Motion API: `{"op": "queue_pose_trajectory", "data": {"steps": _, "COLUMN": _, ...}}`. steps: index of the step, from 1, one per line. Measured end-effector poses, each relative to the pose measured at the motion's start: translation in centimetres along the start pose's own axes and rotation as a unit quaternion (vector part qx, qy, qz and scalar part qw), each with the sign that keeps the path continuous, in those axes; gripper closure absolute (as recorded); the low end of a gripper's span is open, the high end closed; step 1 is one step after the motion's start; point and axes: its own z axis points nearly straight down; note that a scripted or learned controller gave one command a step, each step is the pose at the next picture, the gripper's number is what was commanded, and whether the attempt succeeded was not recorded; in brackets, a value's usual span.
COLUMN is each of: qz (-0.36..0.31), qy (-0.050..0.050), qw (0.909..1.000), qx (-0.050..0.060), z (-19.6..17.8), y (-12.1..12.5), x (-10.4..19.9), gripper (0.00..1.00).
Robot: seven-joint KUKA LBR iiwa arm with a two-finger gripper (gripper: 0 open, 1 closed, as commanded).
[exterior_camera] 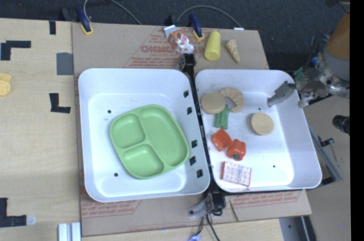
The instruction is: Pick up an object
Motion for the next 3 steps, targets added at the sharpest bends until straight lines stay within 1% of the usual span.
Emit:
{"op": "queue_pose_trajectory", "data": {"steps": 1, "qz": -0.001, "qy": 0.001, "qw": 1.0, "qx": 0.002, "z": 7.4, "y": 1.7, "x": 7.2, "gripper": 0.0}}
{"op": "queue_pose_trajectory", "data": {"steps": 2, "qz": -0.001, "qy": 0.0, "qw": 1.0, "qx": -0.003, "z": 15.4, "y": 6.8, "x": 9.9, "gripper": 0.0}}
{"op": "queue_pose_trajectory", "data": {"steps": 3, "qz": -0.001, "qy": 0.0, "qw": 1.0, "qx": 0.002, "z": 14.5, "y": 6.6, "x": 9.9, "gripper": 1.0}}
